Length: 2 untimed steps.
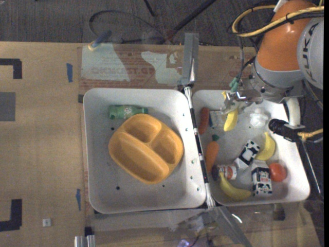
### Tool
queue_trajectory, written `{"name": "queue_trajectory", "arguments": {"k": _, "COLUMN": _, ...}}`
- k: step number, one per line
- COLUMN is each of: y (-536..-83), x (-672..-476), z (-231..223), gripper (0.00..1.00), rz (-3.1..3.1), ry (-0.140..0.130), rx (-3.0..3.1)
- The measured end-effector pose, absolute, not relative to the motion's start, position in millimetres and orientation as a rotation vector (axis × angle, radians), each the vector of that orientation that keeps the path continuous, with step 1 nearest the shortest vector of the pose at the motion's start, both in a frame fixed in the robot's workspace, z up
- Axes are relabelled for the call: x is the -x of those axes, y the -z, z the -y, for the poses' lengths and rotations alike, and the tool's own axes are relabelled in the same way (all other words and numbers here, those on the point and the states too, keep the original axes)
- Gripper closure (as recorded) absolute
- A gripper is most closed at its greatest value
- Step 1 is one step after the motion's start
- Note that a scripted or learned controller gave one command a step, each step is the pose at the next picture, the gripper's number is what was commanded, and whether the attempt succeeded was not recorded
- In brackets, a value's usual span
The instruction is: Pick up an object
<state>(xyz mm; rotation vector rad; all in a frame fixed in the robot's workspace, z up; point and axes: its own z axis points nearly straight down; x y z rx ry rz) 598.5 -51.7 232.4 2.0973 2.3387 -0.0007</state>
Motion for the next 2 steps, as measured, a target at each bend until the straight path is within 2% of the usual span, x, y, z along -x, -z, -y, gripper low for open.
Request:
{"name": "queue_trajectory", "arguments": {"k": 1, "y": -183.1, "x": -570.9, "z": 59.4, "gripper": 1.0, "rz": -2.227, "ry": 0.006, "rx": -2.223}}
{"name": "queue_trajectory", "arguments": {"k": 2, "y": -227.9, "x": -572.7, "z": 39.3, "gripper": 1.0, "rz": -2.453, "ry": 0.0, "rx": -1.961}}
